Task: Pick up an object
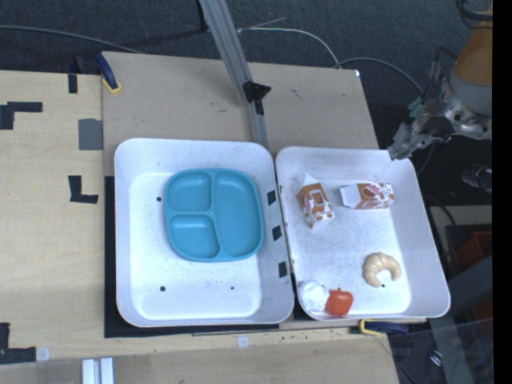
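Grey metal strut (228,42) slants down from the top edge toward the seam between the bins, ending at a black bracket (256,91). Beneath it, a pale wooden bench (48,214) marked with black tape bears two shallow white bins side by side, their inner rims touching.

The left bin (136,294) holds a blue divided plate (214,214) with three compartments, lying flat in the bin's upper half. The right bin (424,294) holds the small objects on offer for picking.

The grey arm (472,78) with its orange band enters at the upper right. Its gripper (406,141) hangs just outside the right bin's far right corner, over the bench edge and apart from every object; whether it is open or closed cannot be told, and nothing is seen in its grasp.

In the right bin, an orange-and-white carton (366,195) lies on its side near the far wall, with a second, similar carton (315,203) tilted just to its left. A tan croissant (382,268) rests toward the near right. At the near left corner, a red tomato-like piece (341,302) touches a white lump (314,296).
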Robot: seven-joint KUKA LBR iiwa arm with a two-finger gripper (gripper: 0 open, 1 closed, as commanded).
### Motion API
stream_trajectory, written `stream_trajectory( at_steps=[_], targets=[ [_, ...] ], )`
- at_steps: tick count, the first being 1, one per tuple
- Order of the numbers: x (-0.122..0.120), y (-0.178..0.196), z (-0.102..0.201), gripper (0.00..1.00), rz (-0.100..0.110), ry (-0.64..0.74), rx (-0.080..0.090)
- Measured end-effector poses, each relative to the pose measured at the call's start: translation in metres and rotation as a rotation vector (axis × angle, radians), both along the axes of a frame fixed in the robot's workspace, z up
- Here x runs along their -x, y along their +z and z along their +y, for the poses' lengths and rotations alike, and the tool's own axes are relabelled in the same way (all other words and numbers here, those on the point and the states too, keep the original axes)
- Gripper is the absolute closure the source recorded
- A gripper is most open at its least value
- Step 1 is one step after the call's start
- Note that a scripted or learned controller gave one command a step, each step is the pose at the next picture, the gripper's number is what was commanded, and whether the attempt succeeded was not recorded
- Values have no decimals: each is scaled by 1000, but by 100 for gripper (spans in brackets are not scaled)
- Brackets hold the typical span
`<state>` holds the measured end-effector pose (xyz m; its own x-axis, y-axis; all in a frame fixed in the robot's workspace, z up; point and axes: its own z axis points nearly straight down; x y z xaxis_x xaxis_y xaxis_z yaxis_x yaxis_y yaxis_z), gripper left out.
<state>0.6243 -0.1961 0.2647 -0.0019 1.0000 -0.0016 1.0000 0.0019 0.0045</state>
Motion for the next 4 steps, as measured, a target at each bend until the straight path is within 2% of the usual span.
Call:
stream_trajectory(
  at_steps=[1, 2, 4],
  targets=[
    [-3, -5, 62, 100, 5, 5, -3],
    [11, -17, 119, 100, 7, 4, -3],
    [17, -45, 225, 100, 8, 5, -3]
  ],
)
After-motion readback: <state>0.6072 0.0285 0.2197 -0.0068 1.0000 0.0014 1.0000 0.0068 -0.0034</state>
